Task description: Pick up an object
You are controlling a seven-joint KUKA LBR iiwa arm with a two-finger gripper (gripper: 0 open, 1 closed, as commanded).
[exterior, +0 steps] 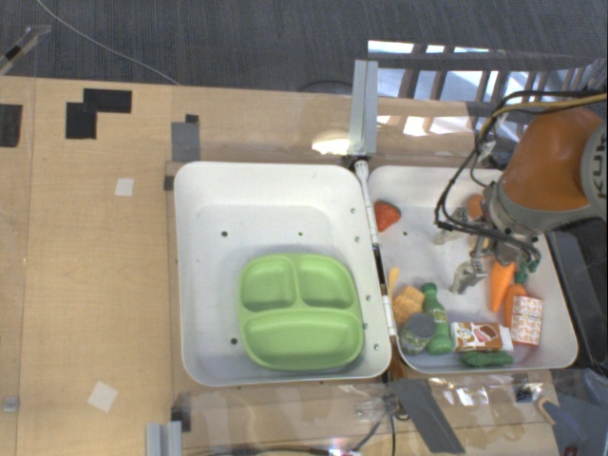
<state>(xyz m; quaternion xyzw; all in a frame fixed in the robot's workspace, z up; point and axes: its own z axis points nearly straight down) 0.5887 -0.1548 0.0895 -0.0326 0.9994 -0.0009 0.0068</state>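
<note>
My gripper (486, 270) hangs over the right bin (418, 255), low in its right half, under the arm's orange band. An orange carrot (501, 288) lies right beside it, partly under the wrist. An orange and white carton (526, 319) lies just right of the carrot. Along the bin's front edge lie a small printed box (479, 334), a green pod (485, 357), a green bottle (433, 308), a grey can (416, 331) and a yellow piece (408, 300). A red piece (387, 216) sits at the back left of this bin.
The left bin (218, 217) holds a green divided plate (299, 310) in its front half. A metal post (364, 103) stands behind the rim shared by the two bins. Cables loop from the arm over the right bin's back.
</note>
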